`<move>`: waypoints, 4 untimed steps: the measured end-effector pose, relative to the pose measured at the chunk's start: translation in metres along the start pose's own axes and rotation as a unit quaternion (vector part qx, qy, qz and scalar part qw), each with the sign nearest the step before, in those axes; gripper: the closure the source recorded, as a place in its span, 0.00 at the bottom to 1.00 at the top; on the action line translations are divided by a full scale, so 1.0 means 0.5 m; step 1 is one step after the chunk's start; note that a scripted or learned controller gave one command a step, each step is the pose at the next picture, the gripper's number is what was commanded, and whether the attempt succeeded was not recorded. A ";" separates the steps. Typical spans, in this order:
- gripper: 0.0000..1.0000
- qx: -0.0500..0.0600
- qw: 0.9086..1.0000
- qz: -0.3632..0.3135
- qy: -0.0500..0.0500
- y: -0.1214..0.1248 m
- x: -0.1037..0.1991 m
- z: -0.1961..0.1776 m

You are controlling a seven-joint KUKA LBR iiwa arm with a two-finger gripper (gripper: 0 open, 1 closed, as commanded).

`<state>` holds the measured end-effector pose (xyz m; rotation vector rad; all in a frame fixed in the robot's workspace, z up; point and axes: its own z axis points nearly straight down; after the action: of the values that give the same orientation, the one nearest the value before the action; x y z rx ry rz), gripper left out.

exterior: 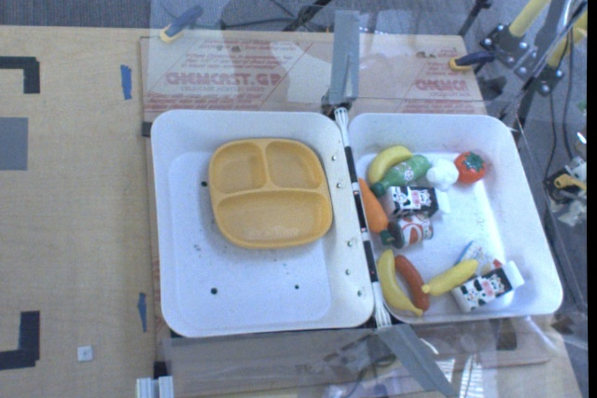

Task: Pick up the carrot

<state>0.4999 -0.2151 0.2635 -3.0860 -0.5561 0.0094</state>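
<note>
The carrot is a short orange cone lying in the right bin, tight against the bin's left wall. Its thick end points to the back and its tip to the front. A black-and-white carton and a small can lie right beside it on its right.
Crowding the right bin are a banana, a green item, a white ball, a tomato, two more bananas, a sausage and a second carton. A yellow divided plate sits in the left bin.
</note>
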 end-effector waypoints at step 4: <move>1.00 -0.002 0.997 0.078 0.001 0.068 0.137 0.020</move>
<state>0.5760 -0.2229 0.2528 -3.1235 -0.3145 0.0056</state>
